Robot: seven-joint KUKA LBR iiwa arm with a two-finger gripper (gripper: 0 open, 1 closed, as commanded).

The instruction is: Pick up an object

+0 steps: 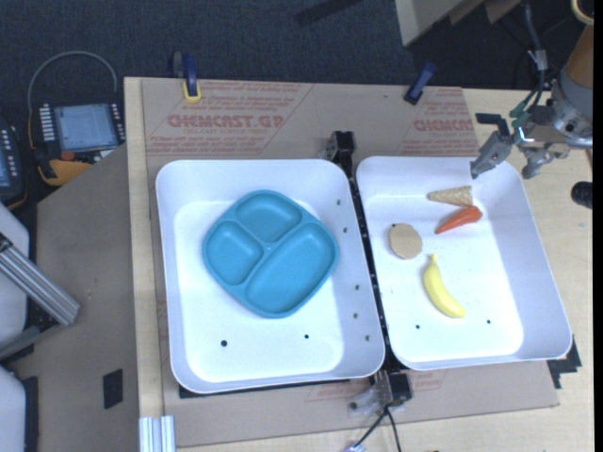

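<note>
So the pickable stuff all sat in the right bin [537, 281]: a carrot [459, 219] with a pale wedge [451, 196] just above it, nearly touching, then a round tan piece [406, 241] to their left and a banana [442, 289] further down. The gripper [513, 153] hung over the bin's upper right corner, fingers spread apart with nothing between them. My worry was the carrot and wedge being so close; a descent there could've clipped both or nudged one away. It also sat right by the rim, so a finger could've caught the wall. The left bin [179, 252] held a blue divided plate [270, 252], well out of it.
</note>
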